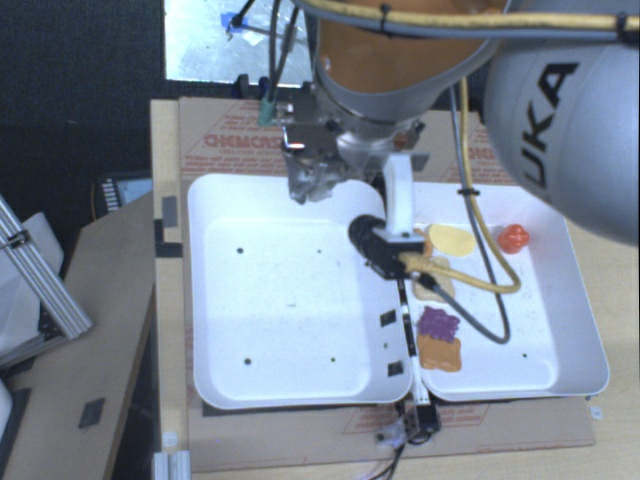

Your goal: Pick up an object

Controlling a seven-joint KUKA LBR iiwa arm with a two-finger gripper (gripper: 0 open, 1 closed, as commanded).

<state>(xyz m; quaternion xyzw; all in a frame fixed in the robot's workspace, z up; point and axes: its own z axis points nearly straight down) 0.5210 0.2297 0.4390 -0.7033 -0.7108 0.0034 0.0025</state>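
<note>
My gripper [313,180] hangs over the far rim of the left bin [215,268], near the divide between the two bins. Nothing shows in its grasp. In the right bin [560,348] lie a yellow flat piece [453,240], a small red object [514,237], a purple lumpy object [438,321] and an orange block [441,354] just in front of it. A tan piece [437,287] sits beside the bin divide, partly behind the yellow cable. All of these lie to the right of and nearer the camera than the gripper.
The large grey and orange arm [420,28] covers the upper right of the view and hides the far part of the right bin. Brown cardboard [225,138] lies under both bins. Aluminium framing [40,278] stands at the left, off the bench.
</note>
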